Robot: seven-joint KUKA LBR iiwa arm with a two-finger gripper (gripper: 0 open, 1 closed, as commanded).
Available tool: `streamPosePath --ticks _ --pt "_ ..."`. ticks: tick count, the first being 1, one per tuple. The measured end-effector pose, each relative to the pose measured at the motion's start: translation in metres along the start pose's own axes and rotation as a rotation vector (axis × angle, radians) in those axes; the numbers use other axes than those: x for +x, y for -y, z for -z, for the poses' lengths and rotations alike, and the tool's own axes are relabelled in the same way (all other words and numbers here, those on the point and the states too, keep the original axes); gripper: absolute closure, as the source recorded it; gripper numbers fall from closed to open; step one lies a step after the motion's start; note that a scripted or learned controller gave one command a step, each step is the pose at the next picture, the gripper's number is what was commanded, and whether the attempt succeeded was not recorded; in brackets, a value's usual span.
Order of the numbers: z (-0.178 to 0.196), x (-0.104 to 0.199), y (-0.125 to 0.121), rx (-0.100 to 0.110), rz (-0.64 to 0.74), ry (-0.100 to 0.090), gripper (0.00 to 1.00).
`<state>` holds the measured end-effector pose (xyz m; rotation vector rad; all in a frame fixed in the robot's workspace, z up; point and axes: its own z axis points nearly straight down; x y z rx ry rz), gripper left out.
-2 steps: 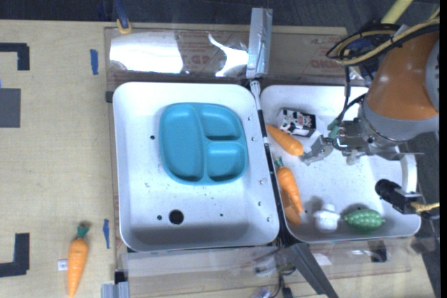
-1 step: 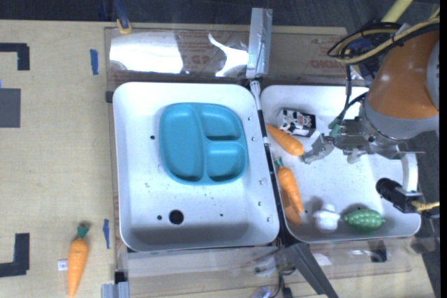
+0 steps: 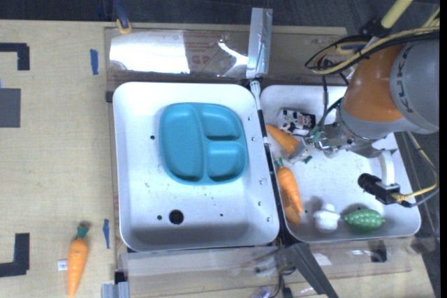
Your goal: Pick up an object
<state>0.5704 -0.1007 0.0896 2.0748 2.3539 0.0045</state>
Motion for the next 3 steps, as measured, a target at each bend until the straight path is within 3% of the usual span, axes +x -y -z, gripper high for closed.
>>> streamPosePath --ticks 1,2,3 --pt "-0.003 -0.01 -0.068 0.011 -0.197 0.0 0.0" --pt "0.007 -0.01 -0.068 0.012 -0.195 0.001 1.0" --pt "0.116 0.048 -0.094 -0.008 -0.336 -0.002 1.0"
